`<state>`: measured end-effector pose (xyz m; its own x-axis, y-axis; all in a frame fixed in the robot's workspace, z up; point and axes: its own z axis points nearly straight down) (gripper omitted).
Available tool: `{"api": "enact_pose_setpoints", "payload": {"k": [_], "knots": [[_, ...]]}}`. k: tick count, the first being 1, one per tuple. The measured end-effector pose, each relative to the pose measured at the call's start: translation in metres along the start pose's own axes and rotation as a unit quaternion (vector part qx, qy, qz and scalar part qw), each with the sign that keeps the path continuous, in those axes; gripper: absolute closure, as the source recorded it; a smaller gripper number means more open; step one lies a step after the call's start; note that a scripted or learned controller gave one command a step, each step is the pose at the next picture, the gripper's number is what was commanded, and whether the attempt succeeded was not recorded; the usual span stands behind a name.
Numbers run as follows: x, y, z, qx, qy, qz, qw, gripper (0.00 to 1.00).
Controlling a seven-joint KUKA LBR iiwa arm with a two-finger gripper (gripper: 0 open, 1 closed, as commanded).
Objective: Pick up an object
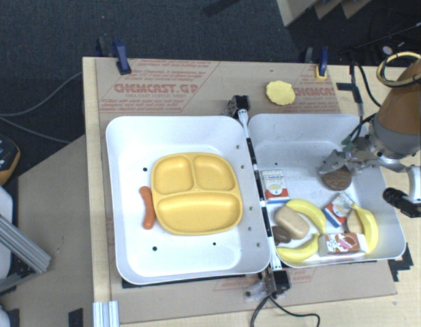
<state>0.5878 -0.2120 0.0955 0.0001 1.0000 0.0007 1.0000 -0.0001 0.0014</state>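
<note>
- Over the right bin (302, 131) I see the tool (341, 163) low, right above a round brown cookie-like piece (337, 180) and seeming to touch its upper edge; I cannot tell whether it is wide or narrow, nor whether it grips anything.
- Toward the near end of that bin I see two bananas (300, 248), a brown bread-like lump (293, 222) and several small cartons (274, 185), packed close.
- Across in the left bin (129, 203) I have a yellow divided plate (195, 193) with a small sausage (147, 207) just beside its left rim.
- Behind the bins, on the tabletop (163, 87), lies a yellow lump (281, 92).
</note>
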Motion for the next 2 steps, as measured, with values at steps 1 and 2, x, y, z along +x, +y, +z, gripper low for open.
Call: {"api": "enact_pose_setpoints", "payload": {"k": [1, 2], "knots": [[0.092, 0.084, -0.030, -0.004, 0.000, -0.005, 1.0000, 1.00], [0.160, 0.029, -0.093, 0.000, 0.002, -0.003, 1.0000, 1.00]]}}
